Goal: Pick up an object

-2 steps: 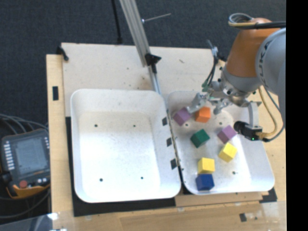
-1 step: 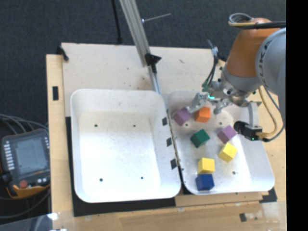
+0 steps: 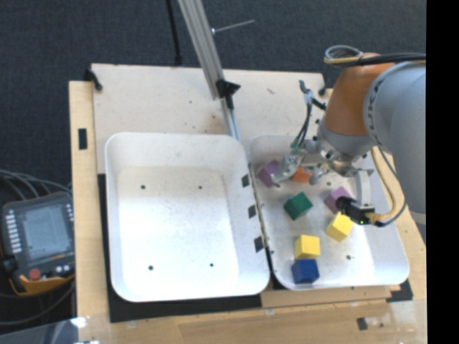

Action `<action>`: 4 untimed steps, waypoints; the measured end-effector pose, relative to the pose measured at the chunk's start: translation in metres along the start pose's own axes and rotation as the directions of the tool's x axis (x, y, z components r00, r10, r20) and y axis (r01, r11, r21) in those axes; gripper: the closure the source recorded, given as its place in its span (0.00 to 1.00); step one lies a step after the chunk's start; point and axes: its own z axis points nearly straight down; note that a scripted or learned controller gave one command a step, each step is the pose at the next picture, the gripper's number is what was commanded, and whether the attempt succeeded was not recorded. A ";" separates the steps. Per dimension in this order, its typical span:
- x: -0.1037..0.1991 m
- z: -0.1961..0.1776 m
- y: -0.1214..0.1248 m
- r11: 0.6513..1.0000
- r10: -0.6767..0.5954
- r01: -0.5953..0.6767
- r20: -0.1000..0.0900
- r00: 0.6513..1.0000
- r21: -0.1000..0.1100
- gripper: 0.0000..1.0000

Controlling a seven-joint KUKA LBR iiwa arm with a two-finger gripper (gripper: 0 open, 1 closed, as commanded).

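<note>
The gripper point(image 3: 301, 165) hangs low in the right bin point(image 3: 391, 267) over an orange block point(image 3: 300, 177); its grip state cannot be told.

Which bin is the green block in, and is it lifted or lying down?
In the right bin, lying on its floor. The green block sits apart from the gripper, among purple, yellow and blue blocks.
</note>
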 end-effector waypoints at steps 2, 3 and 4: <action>-0.002 0.027 0.003 1.000 0.006 -0.006 -0.001 1.000 -0.013 1.00; 0.007 -0.029 0.006 1.000 -0.004 0.004 -0.001 1.000 -0.011 1.00; 0.005 -0.093 0.002 1.000 -0.004 0.004 0.000 1.000 -0.013 1.00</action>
